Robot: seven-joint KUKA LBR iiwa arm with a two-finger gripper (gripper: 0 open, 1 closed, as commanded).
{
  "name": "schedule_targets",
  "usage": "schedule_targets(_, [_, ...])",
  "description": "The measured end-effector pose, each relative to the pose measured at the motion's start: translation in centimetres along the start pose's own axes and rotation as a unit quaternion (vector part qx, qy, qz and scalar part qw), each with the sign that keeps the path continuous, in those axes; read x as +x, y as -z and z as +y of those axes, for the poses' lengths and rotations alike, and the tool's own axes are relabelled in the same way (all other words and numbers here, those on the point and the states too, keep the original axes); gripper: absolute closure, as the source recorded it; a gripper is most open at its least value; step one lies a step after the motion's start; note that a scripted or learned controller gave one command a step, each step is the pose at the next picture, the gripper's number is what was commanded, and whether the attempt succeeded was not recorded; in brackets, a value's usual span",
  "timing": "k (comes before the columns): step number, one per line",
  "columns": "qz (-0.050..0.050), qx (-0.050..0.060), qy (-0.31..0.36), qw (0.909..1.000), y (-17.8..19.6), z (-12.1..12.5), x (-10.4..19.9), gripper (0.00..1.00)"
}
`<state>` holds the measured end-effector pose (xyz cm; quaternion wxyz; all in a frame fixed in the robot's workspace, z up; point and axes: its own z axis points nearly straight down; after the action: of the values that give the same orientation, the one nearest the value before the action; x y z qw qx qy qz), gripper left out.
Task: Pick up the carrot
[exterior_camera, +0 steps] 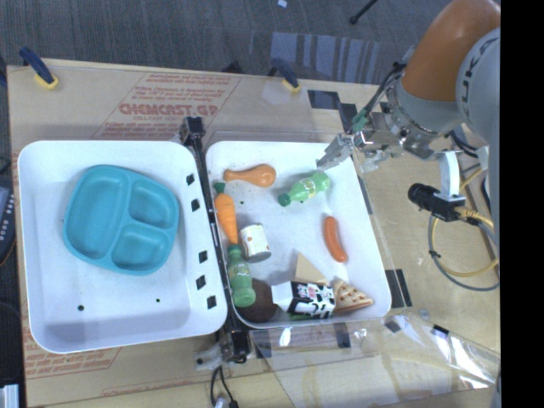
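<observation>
**Carrot across the bin from the gripper**

The small orange plastic carrot with a green top [226, 215] lies against the left wall of the right-hand shallow white bin [367, 228], its long axis running roughly up-down in view, green end toward the top. The gripper [333, 153] hangs over the bin's upper right corner — whether it is spread or closed I cannot tell. The carrot sits to its left and lower (past the green plastic bottle [304, 189]) — so the reach goes leftward across the bin.
</observation>
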<state>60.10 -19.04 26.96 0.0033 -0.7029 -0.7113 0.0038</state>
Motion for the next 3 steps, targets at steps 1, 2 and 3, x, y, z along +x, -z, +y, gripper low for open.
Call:
schedule_targets(1, [0.001,0.004,0.074,0.9973,-10.3,1.5,9.1,0.00])
schedule_targets(2, [0.000,0.000,-0.030,0.9995,-18.1,-2.5,9.3,0.00])
schedule_targets(3, [-0.004,0.002,-0.107,0.9942,-18.0,1.5,9.5,0.00])
